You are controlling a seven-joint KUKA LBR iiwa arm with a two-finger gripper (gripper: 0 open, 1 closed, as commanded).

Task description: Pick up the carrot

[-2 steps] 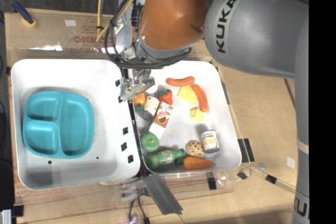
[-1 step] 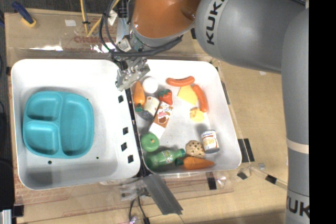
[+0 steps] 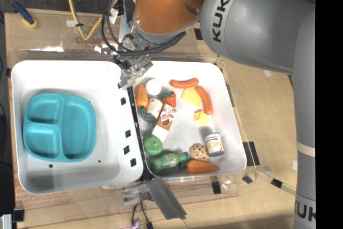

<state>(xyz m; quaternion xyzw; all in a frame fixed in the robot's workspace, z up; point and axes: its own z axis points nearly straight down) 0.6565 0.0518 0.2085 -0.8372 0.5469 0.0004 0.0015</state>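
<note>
Two orange carrot-like pieces lie in the right bin [image 3: 230, 115]. One carrot [image 3: 141, 96] lies upright along the bin's left wall, its dark green top [image 3: 144, 113] pointing toward the front. The other carrot [image 3: 203, 167] lies flat at the front edge, next to a green bottle [image 3: 169, 161]. My gripper [image 3: 133, 73] hangs over the right bin's back left corner, just above and to the left of the upper carrot. Nothing shows in its grasp. The orange wrist band and grey arm cover the area behind the bin.
The right bin also holds two orange sausages [image 3: 184, 82], a cheese wedge [image 3: 190, 96], a white bottle [image 3: 153, 86], a carton [image 3: 165, 118], a green ring [image 3: 154, 145], a cookie [image 3: 199, 152] and a small can [image 3: 214, 144]. A teal divided plate [image 3: 59, 126] sits in the left bin [image 3: 32, 179].
</note>
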